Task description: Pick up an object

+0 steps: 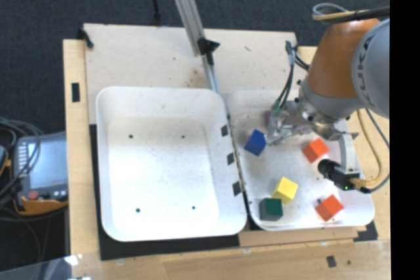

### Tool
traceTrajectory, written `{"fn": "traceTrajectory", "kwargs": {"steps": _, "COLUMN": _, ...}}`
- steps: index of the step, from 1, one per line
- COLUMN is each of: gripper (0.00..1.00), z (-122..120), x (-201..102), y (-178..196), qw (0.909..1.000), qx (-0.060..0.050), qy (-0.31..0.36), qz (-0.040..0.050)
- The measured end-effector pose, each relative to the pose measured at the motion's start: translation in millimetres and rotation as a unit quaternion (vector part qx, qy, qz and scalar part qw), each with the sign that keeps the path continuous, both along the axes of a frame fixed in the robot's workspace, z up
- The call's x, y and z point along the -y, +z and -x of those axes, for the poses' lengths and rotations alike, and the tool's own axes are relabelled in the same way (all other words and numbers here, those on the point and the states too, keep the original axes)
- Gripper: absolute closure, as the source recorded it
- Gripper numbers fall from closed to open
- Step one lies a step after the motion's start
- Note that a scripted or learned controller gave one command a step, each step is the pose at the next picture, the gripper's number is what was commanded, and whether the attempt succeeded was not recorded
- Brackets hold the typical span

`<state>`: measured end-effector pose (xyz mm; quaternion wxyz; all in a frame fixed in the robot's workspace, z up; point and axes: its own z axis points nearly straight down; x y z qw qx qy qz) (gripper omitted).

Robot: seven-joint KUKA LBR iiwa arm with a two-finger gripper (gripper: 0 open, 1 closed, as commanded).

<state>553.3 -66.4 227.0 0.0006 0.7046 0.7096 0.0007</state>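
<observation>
Dark carpet is surrounding a pale wooden bench [75, 141], which is carrying two shallow white bins side by side. Nothing is lying in the left bin [108, 108], whose floor is showing a few dark dots. At the bench's far-left edge, a small grey-screened device [41, 167] is sitting among cables, and a slanted aluminium bar [184, 0] is running down from the top of the view toward the gap between the bins.

Five small blocks are sitting in the right bin [357, 216]. A blue cube [255, 142] is resting near that bin's left wall, just beside the gripper. Toward the near edge, a yellow cube [286, 189] and a green cube [270, 208] are lying close together, the green one a little nearer the camera. An orange cube [315, 149] is lying to the right of the gripper, and another orange cube [329, 207] is sitting near the bin's lower right corner.

The grey arm [341, 69] with its orange band is reaching in from the right and hanging over the upper part of the right bin. Its gripper [279, 128] is pointing down just right of the blue cube; whether the fingers are spread or closed cannot be told from this angle, and no block is visibly sitting between them. All five blocks are lying on the bin floor.
</observation>
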Motion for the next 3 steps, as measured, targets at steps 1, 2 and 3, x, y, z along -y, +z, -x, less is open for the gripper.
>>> {"fn": "traceTrajectory", "kwargs": {"steps": 1, "gripper": 1.00, "z": -21.7, "x": -53.2, "y": 11.8, "qw": 1.0000, "qx": 0.001, "qy": 0.001, "qz": -0.0008}}
{"fn": "traceTrajectory", "kwargs": {"steps": 2, "gripper": 1.00, "z": -38.9, "x": -101.3, "y": 21.8, "qw": 1.0000, "qx": 0.001, "qy": 0.000, "qz": -0.0008}}
{"fn": "traceTrajectory", "kwargs": {"steps": 3, "gripper": 1.00, "z": -55.2, "x": -156.0, "y": 8.9, "qw": 1.0000, "qx": 0.000, "qy": 0.000, "qz": -0.0001}}
